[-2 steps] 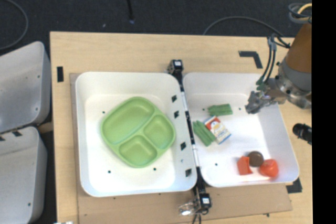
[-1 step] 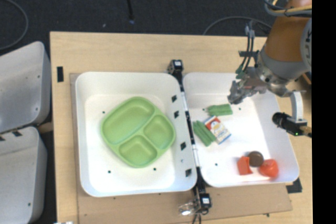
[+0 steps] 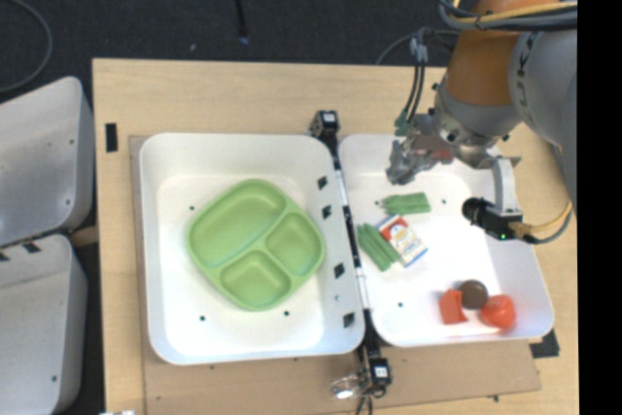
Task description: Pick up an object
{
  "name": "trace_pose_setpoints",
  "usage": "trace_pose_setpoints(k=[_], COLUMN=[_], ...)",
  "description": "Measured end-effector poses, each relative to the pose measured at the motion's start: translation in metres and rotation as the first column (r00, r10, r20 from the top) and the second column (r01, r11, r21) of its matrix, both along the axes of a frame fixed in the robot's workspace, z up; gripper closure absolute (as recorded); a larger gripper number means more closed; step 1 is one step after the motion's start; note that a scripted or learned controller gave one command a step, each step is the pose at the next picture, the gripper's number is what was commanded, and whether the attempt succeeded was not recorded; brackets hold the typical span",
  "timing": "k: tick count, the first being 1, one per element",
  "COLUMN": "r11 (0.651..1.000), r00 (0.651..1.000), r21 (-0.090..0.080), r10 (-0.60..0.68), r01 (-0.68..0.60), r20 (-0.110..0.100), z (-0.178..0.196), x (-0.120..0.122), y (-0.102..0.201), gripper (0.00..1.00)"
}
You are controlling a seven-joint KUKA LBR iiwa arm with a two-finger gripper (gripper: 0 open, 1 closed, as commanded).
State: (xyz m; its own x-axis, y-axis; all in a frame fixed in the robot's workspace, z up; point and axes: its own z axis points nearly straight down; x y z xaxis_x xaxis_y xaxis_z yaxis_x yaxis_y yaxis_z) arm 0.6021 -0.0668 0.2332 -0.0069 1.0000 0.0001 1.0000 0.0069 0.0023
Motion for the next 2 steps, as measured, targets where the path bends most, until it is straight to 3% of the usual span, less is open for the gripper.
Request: trace_pose_setpoints(k=[1,2], r11=[1.000,1.000], r00=[1.000,1.000], r21=[0.000,0.000], r10=[-0.001,-0.001], r01=[0.001,0.001], r20=[0.000,0.002], z=[-0.005,-0.001], x=[0.013,0.044], y=[0.044,0.090], gripper=[1.00,1.00])
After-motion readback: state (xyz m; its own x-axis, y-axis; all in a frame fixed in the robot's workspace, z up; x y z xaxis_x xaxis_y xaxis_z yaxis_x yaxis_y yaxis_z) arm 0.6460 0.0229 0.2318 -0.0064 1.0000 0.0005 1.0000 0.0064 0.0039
